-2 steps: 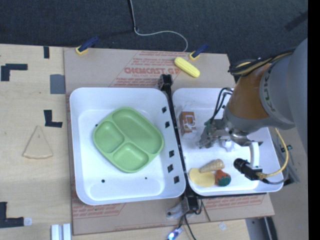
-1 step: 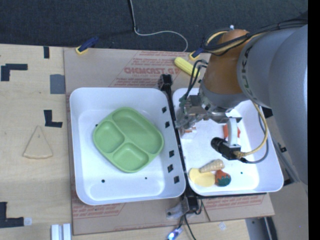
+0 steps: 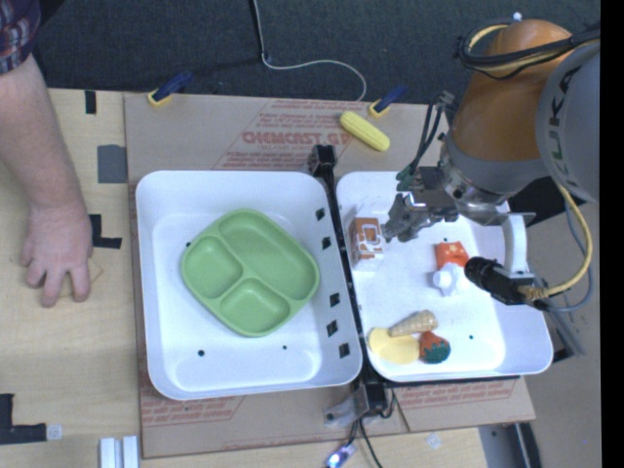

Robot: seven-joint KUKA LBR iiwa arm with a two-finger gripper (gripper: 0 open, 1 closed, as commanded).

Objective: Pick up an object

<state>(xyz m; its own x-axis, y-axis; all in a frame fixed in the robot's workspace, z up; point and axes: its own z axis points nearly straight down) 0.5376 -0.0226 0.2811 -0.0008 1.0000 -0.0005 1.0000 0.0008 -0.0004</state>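
Green divided plate (image 3: 251, 272) in white left bin (image 3: 156, 261). Just left of dark gripper (image 3: 405, 217): brown-and-white carton (image 3: 366, 239), print unclear. Below-right of it: orange-and-white toy (image 3: 448, 264). Yellow corn (image 3: 365, 131) lay above.

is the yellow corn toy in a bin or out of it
Out. The corn toy lies on the cardboard behind the right bin, past its rim.

A person's bare hand (image 3: 57, 252) rests on the wooden bench at the frame's left edge, while a yellow plastic corn cob (image 3: 365, 131) lies on the brown cardboard sheet (image 3: 214, 135) beyond the bins, under a thin white cable (image 3: 292, 64).
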